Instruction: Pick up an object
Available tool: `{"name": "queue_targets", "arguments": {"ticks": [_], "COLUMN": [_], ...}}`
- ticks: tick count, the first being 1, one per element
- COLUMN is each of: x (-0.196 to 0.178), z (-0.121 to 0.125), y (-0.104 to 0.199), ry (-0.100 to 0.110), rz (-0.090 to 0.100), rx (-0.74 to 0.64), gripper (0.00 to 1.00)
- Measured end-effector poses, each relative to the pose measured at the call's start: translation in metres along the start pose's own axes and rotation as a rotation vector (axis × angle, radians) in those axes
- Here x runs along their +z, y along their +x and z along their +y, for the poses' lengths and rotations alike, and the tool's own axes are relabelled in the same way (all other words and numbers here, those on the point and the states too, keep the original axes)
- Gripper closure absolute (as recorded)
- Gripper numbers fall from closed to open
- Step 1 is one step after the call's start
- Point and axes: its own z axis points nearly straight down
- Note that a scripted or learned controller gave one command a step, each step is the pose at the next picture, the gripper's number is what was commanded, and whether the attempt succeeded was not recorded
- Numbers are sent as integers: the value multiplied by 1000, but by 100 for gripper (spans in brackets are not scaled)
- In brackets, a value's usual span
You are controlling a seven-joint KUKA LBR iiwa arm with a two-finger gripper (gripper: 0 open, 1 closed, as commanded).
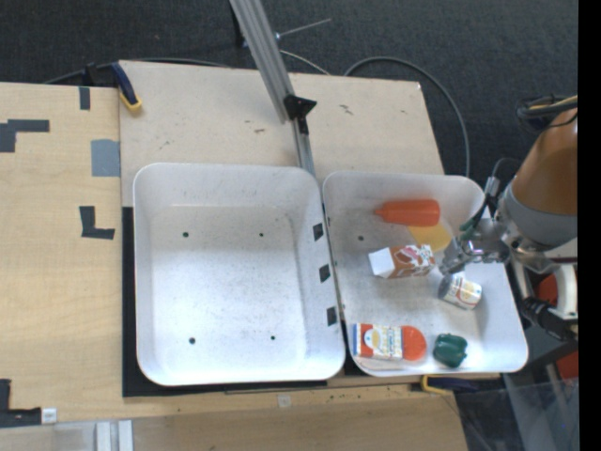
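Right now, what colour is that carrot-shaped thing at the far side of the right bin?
Orange; the carrot-shaped thing shows clearly in the camera view.

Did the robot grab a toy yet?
Not yet. The gripper has reached into the right bin, low beside the small can. All the toys lie in the bin, including the orange carrot. Grabbing and lifting one is left.
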Motion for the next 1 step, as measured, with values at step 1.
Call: {"name": "queue_targets", "arguments": {"ticks": [1], "x": [-60], "z": [-1], "y": [-8], "ry": [-2], "rz": [-1], "rx": [1], "gripper": [100]}}
